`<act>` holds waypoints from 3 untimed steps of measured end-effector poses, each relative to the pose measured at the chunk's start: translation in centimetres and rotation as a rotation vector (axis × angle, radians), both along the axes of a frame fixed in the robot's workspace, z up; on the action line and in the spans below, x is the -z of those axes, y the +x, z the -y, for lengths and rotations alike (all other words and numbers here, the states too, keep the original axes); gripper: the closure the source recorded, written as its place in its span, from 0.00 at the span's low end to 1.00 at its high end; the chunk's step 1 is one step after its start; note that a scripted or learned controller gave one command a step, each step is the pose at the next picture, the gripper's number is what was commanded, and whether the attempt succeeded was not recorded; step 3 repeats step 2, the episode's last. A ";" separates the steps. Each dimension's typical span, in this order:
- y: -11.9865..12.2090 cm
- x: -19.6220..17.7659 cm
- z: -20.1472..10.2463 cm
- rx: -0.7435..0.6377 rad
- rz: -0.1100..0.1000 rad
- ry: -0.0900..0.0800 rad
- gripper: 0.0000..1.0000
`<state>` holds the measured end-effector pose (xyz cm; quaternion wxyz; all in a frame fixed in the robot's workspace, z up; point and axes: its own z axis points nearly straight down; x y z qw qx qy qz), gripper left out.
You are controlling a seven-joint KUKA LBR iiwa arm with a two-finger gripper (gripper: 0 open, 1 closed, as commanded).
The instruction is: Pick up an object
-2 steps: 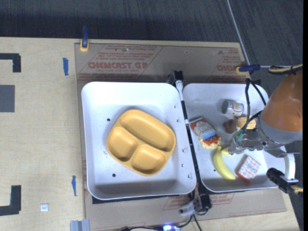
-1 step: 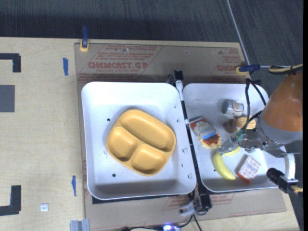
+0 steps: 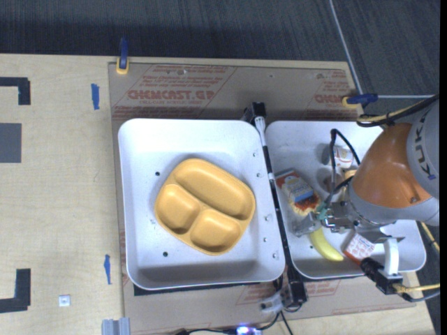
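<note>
arm (image 3: 398, 173) over the right bin (image 3: 412, 257); gripper (image 3: 323, 218) low just above the banana (image 3: 325, 245), beside a snack packet (image 3: 297, 190). finger state cannot be told. yellow tray (image 3: 204, 205) in left bin (image 3: 140, 187).

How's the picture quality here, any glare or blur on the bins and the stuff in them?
Camera view: even overhead light, with soft glare on the left bin and a sheen on the yellow tray; the banana is sharp enough, but the small items beside the hand are blurry and partly covered by the arm.
</note>
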<state>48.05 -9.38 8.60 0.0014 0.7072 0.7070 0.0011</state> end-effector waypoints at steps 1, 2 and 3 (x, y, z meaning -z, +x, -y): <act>0.2 -1.1 0.1 0.001 0.007 -0.002 1.00; 0.0 -9.9 -8.0 -0.002 -0.002 0.001 1.00; 0.0 -9.9 -8.0 -0.002 -0.002 0.001 1.00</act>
